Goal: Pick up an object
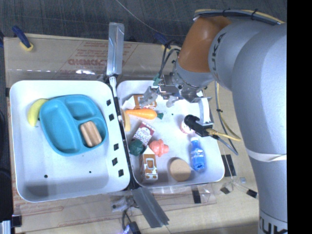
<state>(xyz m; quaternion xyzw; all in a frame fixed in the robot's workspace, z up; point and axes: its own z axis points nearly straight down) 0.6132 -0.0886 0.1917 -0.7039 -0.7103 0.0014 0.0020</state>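
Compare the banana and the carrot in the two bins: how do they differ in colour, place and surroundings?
The banana is yellow; the carrot is orange with a green tip. The banana lies in the left bin, the carrot in the right bin. The banana is partly hidden behind the blue tray, while the carrot lies in full view among other small items. The banana runs roughly up and down the view, the carrot across it. Both are long food items lying flat.

Two white bins, one blue tray, one banana, one carrot, one bottle.

The bench bears two white bins, left and right, side by side.
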